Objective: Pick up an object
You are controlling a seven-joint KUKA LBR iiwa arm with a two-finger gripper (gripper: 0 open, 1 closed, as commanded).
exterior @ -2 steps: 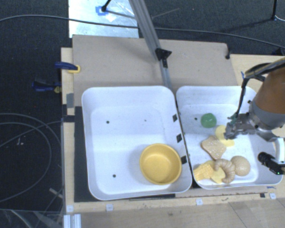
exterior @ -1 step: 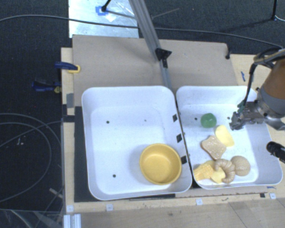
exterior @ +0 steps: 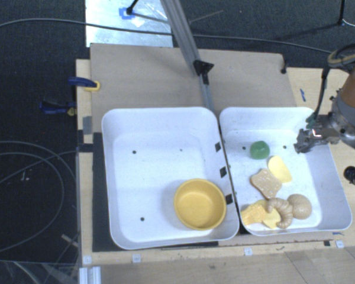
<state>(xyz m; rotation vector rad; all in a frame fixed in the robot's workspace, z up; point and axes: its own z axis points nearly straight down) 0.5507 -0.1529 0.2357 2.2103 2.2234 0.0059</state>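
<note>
— What's in the right bin [exterior: 328,176]?
— A small round green ball [exterior: 260,149] toward the far side, a smooth pale yellow oval [exterior: 279,169] just beside it, a tan slice like toast [exterior: 266,183], a knobbly beige lump [exterior: 291,208] and a yellow wedge [exterior: 254,214] at the near edge.
— And the left bin [exterior: 136,135]?
— A glossy yellow bowl [exterior: 199,203], upright, near its right corner.
— The hand [exterior: 306,138]?
— Over the right bin's far right edge, apart from the pieces. How wide it stands, I cannot tell.
— The table [exterior: 142,76]?
— Flat tan board.
</note>
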